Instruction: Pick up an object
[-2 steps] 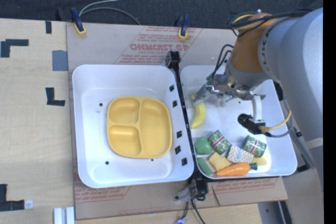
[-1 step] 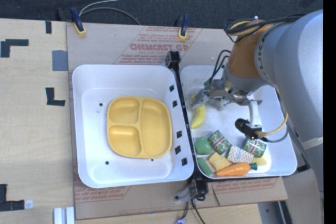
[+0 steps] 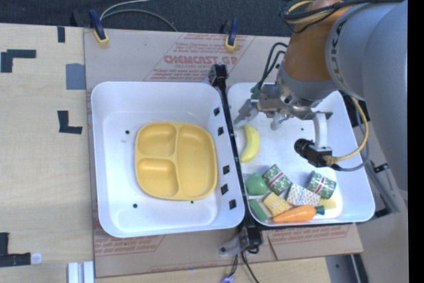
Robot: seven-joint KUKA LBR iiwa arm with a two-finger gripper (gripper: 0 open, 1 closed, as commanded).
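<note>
Camera view shows the grey arm with its orange band [image 3: 311, 43] reaching in from three o'clock over the right-hand shallow white bin [image 3: 354, 205]. Its two-finger gripper [image 3: 260, 117] hangs near that bin's eleven o'clock corner, just above the small yellow plastic banana [image 3: 250, 144]. The fingers appear spread apart, one pointing toward the central divider and one hanging straight down, with nothing between them; the blur there makes this a cautious reading.

The banana lies alone along the bin's nine o'clock wall, which probably makes it the easiest target. The other toys crowd the six o'clock edge: a round green plastic piece [image 3: 256, 183], two green wrapped blocks with white-and-red labels [image 3: 277, 179] [image 3: 321, 183] and an orange plastic carrot [image 3: 295, 213]. Packed so tightly, they leave little room for fingers to slip around any one of them.

The left-hand white bin [image 3: 109, 109] holds a yellow plastic divided tray [image 3: 176, 160], flat at its centre. Both bins sit on a brown cardboard sheet [image 3: 185, 56], clamped at twelve o'clock, printed in red with what reads as "CHEMCAST".
</note>
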